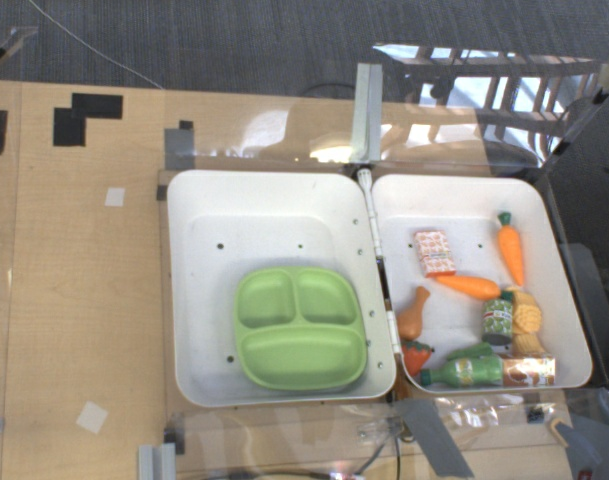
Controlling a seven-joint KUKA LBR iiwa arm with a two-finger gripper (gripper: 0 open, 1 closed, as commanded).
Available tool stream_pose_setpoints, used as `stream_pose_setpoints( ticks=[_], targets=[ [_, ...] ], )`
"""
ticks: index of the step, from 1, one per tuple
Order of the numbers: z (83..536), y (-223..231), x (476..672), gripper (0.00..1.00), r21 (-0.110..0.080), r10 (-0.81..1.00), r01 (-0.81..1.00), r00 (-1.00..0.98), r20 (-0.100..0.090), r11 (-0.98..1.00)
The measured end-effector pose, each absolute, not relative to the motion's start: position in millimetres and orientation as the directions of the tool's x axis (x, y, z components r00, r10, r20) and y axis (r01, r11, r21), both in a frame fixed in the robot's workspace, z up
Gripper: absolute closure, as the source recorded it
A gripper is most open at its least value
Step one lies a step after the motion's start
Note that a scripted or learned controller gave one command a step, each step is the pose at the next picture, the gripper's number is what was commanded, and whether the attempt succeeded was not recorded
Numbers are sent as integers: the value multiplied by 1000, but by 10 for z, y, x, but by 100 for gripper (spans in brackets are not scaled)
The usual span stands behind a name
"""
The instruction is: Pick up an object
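Pincer state cannot be told from this view: whether it is wide, narrow or holding anything is not visible. Largest is the wooden bench (74, 298), which bears 2 shallow white bins touching along their inner rims. In the left bin (214, 193) a green plate (302, 328) with 3 compartments lies flat toward the near side. The right bin (464, 203) holds all the small objects that could be picked up, crowded into its near half. A green bottle (472, 370) lies on its side along the near wall, with a brown-and-red packet (531, 370) just beside its right end. 1 orange carrot (467, 286) lies across the middle of the bin, and a second carrot (511, 251) lies lengthwise near the right wall, green top pointing away. A pink-and-white box (434, 252) sits just beyond the first carrot. A brown drumstick (414, 313) lies near the left wall, with a red item (417, 356) just below it. A small green can (498, 318) stands against a yellow corn piece (527, 318).
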State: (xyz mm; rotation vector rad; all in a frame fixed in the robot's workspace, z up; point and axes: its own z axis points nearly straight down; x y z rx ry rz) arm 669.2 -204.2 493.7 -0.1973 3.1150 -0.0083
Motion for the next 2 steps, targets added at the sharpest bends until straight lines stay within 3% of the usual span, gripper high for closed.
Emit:
stream_pose_setpoints(
  ticks=[1, 2],
  targets=[
    [3314, -2036, 6689, 100, 1, -316, -316, -949, -3, 949],
    [2638, -1281, 6707, 100, 2, -312, -312, -950, -6, 950]
  ],
)
